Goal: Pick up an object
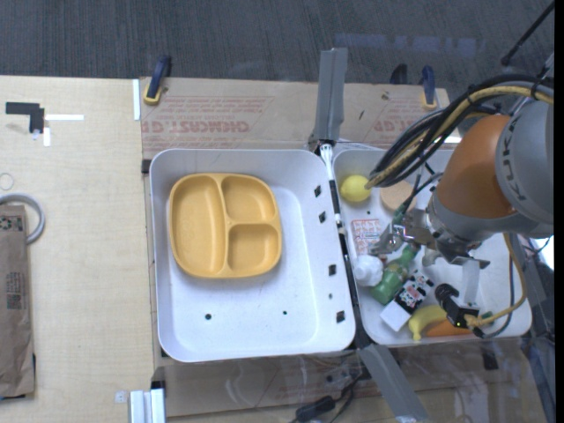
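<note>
1. I had the gripper (398,236) low in the right bin (520,324), over the clutter by that bin's left wall. The wrist hid the fingers from me, so I could not tell whether they stood apart or together, nor whether anything lay between them.
2. The likeliest target, to my eye, was the green bottle (394,276), lying just below the gripper among a white cap-like piece (367,272), a black-and-white item (411,294) and a banana (424,320).
3. The bottle's long axis ran on a slant, from the lower left up toward the upper right, its upper end tucked beneath the gripper.
4. To do the step well, I judged the grip should close across that axis, at the bottle's middle, clear of its neighbours.
5. A yellow lemon (354,188) sat well apart at the bin's upper left; the yellow divided plate (226,225) lay in the left bin (256,324).
</note>
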### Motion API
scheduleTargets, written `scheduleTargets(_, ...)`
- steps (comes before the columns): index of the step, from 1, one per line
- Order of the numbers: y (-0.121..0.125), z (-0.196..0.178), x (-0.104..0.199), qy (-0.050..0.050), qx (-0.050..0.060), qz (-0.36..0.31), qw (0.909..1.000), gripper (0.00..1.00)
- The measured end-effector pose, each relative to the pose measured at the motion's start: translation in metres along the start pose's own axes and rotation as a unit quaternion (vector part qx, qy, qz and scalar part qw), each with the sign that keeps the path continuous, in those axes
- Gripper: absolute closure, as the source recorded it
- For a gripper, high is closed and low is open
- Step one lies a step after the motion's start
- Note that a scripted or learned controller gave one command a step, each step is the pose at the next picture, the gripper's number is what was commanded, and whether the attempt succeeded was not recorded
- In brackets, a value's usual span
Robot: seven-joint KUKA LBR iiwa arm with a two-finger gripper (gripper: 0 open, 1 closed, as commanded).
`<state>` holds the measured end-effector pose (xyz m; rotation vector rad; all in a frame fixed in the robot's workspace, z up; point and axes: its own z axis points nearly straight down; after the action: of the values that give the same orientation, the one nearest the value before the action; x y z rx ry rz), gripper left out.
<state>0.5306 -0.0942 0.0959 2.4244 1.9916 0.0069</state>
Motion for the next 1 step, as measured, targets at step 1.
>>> scheduleTargets(1,0.0492,-0.0006,0.0014,-0.001,-0.002,0.000,1.0000,0.00)
